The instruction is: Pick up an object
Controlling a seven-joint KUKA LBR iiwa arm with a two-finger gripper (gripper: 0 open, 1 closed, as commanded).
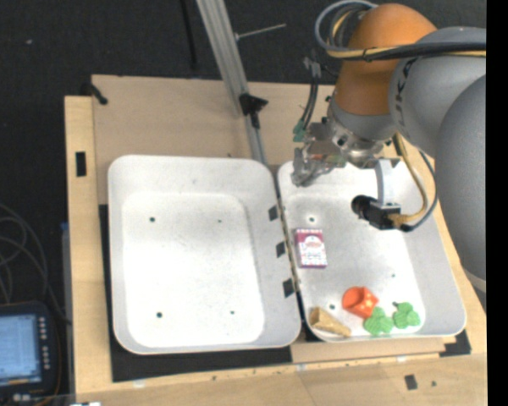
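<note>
The right bin [423, 252] holds a small purple and white box [311, 248] near its left wall. Along its front edge lie a tan wedge [328, 320], a red-orange piece [359, 299] and green leafy pieces [393, 318]. My gripper [307, 172] hangs over the bin's back left corner, well behind the box and apart from every object. Nothing shows between its fingers.
The left bin [195, 252] sits beside the right one. A slanted metal pole [229, 66] rises behind the bins. The grey arm with its orange band [381, 57] covers the back right. A black cable [381, 212] dangles over the right bin. A screen [13, 345] stands at lower left.
</note>
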